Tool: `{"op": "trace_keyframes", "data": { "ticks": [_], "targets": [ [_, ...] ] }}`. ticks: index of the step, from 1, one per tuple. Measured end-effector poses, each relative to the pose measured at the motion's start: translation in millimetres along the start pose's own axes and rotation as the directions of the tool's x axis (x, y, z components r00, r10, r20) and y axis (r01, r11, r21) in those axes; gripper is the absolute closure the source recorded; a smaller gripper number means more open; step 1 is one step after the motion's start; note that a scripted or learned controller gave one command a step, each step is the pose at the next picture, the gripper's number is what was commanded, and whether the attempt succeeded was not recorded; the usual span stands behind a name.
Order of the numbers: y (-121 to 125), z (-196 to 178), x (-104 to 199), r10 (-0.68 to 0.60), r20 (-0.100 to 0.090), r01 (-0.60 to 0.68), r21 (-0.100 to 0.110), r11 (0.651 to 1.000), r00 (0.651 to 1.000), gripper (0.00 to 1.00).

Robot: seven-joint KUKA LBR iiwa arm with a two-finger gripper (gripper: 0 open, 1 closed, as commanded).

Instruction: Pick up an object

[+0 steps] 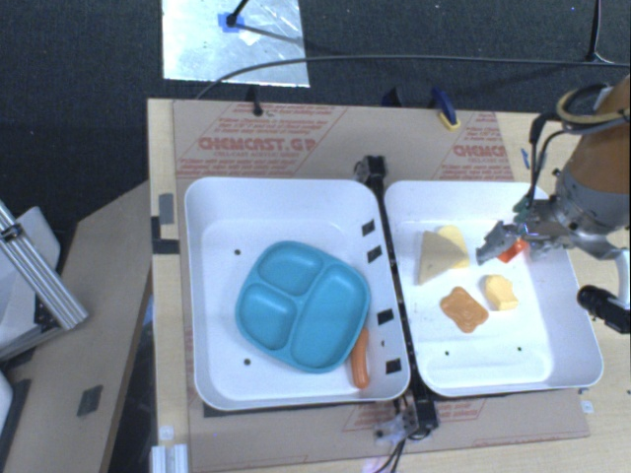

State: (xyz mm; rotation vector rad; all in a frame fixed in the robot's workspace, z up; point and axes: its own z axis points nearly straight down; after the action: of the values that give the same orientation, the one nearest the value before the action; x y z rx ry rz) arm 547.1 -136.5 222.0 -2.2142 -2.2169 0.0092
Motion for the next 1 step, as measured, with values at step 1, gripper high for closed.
{"op": "trace_keyframes", "data": {
  "ticks": [1],
  "targets": [
    [2.5, -6.0, 0.3, -0.003, 0.002, 0.003, -0.011, 1.000, 1.000, 0.00]
  ]
}}
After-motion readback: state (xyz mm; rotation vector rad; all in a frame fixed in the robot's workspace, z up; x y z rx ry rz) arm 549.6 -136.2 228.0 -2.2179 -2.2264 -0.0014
